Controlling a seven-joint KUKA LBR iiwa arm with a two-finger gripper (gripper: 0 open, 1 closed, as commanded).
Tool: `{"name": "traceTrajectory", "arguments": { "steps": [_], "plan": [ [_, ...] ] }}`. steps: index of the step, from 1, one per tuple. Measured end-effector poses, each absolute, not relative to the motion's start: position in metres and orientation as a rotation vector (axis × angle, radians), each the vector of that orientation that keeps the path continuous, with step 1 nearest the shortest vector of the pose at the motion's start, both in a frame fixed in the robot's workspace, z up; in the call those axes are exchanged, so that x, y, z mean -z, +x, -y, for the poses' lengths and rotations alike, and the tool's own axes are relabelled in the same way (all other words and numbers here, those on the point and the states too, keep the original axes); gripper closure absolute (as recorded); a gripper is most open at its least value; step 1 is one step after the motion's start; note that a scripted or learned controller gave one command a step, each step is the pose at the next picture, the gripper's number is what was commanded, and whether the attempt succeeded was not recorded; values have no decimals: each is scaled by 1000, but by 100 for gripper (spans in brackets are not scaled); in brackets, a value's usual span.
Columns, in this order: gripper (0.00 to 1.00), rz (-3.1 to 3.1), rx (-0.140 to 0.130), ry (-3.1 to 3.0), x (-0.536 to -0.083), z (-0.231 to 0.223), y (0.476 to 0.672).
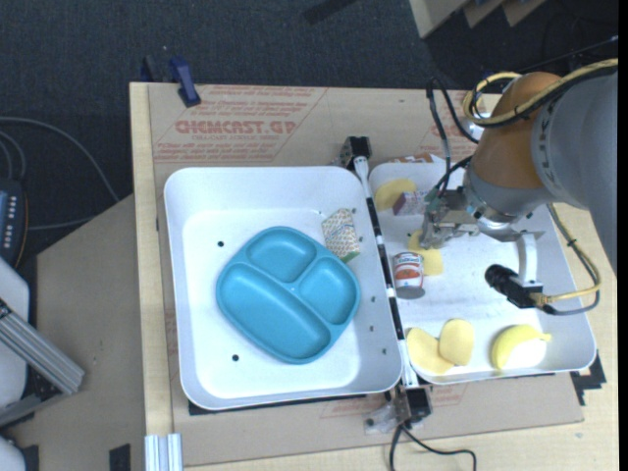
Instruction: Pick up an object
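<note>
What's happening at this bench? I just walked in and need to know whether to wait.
A grey arm with an orange band reaches from the right into the right white bin, its gripper low among yellow fruit-like pieces and a small labelled can. Nothing visibly sits between its fingers. The left white bin holds a blue divided plate and a crumpled wrapper.

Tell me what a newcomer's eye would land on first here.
The blue divided plate lying in the left bin stands out most. Next comes the arm's orange band over the right bin, where yellow pieces sit along the near edge beside a small can.
</note>
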State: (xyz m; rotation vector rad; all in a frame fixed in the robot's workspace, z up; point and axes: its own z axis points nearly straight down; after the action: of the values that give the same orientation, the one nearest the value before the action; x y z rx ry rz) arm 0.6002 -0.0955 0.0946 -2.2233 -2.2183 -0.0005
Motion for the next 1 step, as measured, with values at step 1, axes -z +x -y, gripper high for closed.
{"name": "traceTrajectory", "arguments": {
  "steps": [1],
  "plan": [
    [0,2218,0,-2223,-94,95,600]
  ]
}}
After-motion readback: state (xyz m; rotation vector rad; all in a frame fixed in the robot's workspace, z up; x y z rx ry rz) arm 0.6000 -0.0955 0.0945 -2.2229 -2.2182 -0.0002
